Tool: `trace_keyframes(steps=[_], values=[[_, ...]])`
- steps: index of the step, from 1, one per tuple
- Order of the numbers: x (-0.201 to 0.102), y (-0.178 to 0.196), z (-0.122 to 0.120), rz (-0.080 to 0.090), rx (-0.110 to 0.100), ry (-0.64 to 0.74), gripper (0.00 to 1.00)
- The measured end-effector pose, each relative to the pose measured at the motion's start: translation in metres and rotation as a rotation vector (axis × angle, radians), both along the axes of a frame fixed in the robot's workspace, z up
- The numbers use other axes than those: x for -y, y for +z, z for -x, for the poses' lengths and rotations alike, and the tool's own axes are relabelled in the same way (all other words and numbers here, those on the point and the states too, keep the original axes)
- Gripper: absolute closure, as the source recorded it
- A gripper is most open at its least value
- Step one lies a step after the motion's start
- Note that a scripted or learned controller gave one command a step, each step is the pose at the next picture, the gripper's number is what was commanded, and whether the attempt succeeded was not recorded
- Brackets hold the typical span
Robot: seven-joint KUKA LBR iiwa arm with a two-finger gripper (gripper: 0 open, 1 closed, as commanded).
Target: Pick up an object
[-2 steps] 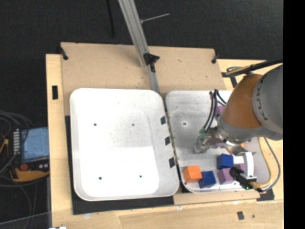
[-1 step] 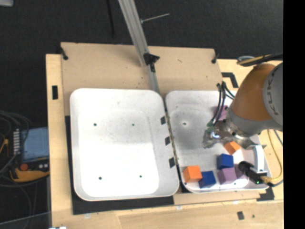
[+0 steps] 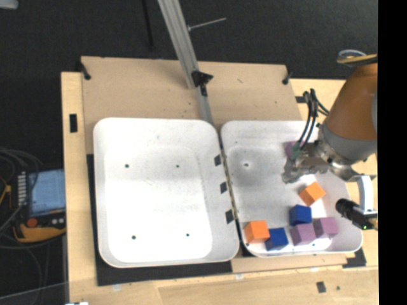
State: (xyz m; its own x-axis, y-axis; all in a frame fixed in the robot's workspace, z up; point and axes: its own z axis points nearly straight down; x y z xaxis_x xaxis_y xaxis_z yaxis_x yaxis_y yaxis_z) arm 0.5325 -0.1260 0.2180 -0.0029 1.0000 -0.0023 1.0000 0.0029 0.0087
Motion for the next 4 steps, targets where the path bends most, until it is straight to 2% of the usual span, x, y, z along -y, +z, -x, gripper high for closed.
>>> trace_keyframes(steps=[1,2,4], values=[[0.001,0.049,-0.002,0.000,-0.001,0.001,1.00],[-0.051,0.048,-0.022,-0.002,-0.006,0.004,1.00],[-0.159,0.018,-0.040,-0.003,-0.011,0.004,1.00]])
